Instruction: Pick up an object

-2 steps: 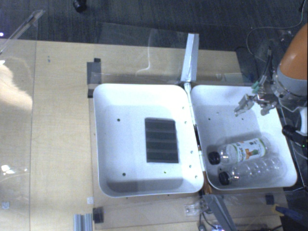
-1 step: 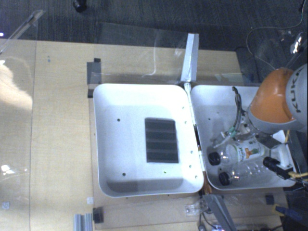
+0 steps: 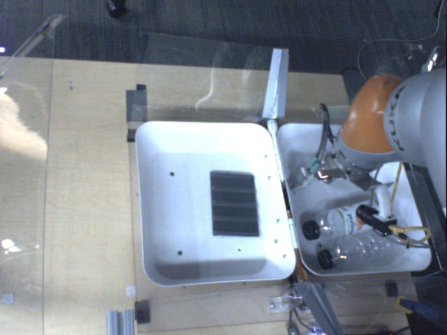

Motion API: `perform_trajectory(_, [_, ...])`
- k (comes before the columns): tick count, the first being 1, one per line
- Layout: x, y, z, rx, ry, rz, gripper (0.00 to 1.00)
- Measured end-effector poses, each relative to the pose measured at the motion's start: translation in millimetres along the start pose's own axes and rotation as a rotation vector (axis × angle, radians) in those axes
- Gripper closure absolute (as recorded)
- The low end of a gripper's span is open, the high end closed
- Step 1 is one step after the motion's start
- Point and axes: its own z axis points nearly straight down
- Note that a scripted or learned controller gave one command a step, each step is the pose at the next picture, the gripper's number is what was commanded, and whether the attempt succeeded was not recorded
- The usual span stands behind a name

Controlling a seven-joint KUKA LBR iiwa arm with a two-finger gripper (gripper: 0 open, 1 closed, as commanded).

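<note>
Clear bottles (image 3: pixel 343 222) near tool (image 3: pixel 323 175), right bin (image 3: pixel 297 146)

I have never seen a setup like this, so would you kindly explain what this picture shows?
One camera, fixed above a bench, looks down at a slant. The grey robot arm with the orange band reaches in from the right. Its gripper hangs over the right bin. That bin holds an upper clear bottle and a lower clear bottle, both with black caps. The left bin holds a dark ribbed rectangle. I cannot tell whether the gripper holds anything.
</note>
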Motion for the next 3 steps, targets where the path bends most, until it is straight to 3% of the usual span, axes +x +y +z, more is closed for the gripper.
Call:
perform_trajectory(1, [-10, 60, 2, 0.004, -0.001, 0.009, 0.0])
perform_trajectory(2, [-46, -19, -85, 0.005, -0.001, -0.073, 0.0])
perform_trajectory(3, [-80, -64, -12, 0.005, -0.001, -0.091, 0.0])
